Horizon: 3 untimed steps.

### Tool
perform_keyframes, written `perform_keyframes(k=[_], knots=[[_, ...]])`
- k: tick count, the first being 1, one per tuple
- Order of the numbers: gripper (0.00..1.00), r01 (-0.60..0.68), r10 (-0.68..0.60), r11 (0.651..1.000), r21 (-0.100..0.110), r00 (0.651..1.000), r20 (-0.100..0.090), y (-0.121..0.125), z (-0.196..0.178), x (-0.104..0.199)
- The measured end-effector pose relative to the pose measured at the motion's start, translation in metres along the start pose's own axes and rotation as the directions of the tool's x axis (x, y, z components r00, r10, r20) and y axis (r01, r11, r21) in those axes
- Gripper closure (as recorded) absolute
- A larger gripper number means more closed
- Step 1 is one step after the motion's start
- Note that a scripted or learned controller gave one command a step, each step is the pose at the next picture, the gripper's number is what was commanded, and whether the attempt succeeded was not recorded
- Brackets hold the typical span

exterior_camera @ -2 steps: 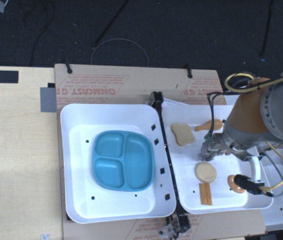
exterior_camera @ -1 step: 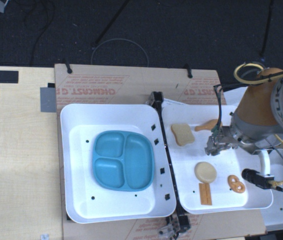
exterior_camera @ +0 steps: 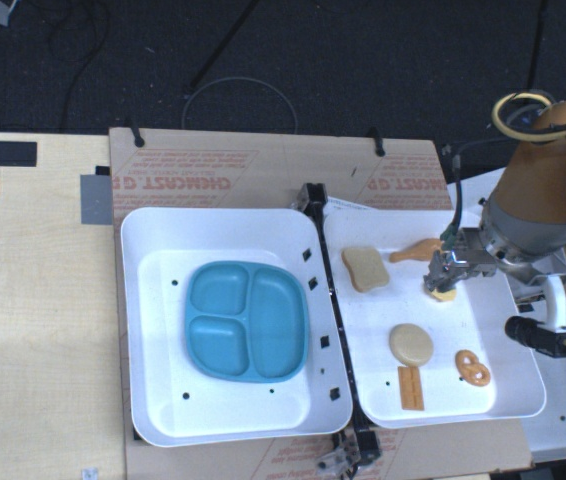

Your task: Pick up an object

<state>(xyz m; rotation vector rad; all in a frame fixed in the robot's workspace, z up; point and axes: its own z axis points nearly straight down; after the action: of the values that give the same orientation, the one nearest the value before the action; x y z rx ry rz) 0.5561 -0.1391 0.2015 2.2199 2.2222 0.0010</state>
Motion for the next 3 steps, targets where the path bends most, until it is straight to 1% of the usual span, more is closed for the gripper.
perform_keyframes(k=[1,2,3], knots=[[1.0,0.0,0.0,1.0,0.001,1.0,0.0,0.0,-0.032,-0.001],[1.0,0.002,-0.002,1.0,0.002,1.0,-0.001,0.014,-0.033,0.043],[1.0,0.003,-0.003,1.0,0.003,1.0,-0.001,0.024,-0.04,0.098]])
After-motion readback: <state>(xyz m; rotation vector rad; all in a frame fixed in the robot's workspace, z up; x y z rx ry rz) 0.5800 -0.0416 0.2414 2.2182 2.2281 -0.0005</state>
